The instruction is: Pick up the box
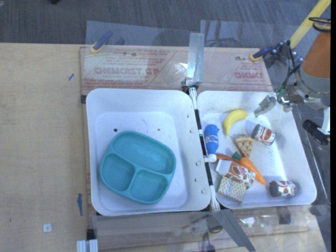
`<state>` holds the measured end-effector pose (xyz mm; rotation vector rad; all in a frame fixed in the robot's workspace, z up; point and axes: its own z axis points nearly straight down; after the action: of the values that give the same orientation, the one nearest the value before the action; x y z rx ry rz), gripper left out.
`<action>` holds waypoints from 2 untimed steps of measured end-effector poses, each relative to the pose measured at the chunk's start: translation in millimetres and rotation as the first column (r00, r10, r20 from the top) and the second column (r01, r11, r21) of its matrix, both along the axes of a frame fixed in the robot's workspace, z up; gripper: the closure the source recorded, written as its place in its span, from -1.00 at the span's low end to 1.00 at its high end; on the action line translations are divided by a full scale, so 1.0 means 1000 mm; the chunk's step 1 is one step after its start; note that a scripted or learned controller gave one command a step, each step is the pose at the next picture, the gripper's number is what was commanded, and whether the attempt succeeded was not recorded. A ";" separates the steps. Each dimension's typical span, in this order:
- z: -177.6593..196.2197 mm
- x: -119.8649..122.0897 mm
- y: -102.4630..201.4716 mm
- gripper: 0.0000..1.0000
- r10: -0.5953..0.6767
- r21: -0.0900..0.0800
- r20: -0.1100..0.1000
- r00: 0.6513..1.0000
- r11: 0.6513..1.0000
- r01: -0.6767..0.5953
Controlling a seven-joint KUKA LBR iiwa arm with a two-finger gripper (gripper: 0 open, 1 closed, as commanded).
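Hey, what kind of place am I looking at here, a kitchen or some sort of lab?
Most likely a robot manipulation lab, not a kitchen. Two shallow white bins sit on a wooden bench, one holding toy food like a yellow plastic banana, and a grey robot arm with an orange band reaches in.

The plate (pixel 137 166) is blue-green. The banana (pixel 233 120) is yellow. The bottle (pixel 211 138) is blue with a white cap. The carrot (pixel 248 167) is orange. The box (pixel 234 186) has little checks. Both bins (pixel 100 119) are white.
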<state>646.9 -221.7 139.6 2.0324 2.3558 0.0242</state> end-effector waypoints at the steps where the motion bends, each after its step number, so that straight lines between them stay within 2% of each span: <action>1: -0.001 0.000 0.000 -1.00 0.022 -0.002 0.004 1.000 1.000 -0.022; 2: -0.001 0.000 0.000 -1.00 0.042 -0.003 0.005 0.999 0.999 -0.042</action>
<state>646.6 -222.0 138.7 1.9793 2.3935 0.0264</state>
